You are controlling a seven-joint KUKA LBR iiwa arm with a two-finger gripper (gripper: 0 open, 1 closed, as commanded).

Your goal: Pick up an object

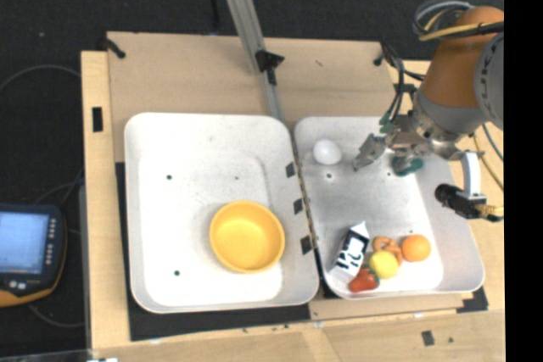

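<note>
A: Bins side by side on the bench; what's inside?

B: A yellow bowl at five o'clock in the left one. In the right one, a white ball at eleven o'clock, and a carton, an orange, a lemon and a red fruit clustered at six o'clock.

A: And the gripper?

B: Over the right bin at one o'clock, fingers apart, empty, near the ball but not touching it.

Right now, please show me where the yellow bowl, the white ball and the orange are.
yellow bowl [247, 236], camera view, middle of its inside.
white ball [327, 152], camera view, centre of its top.
orange [416, 247], camera view, centre of its skin.
</note>
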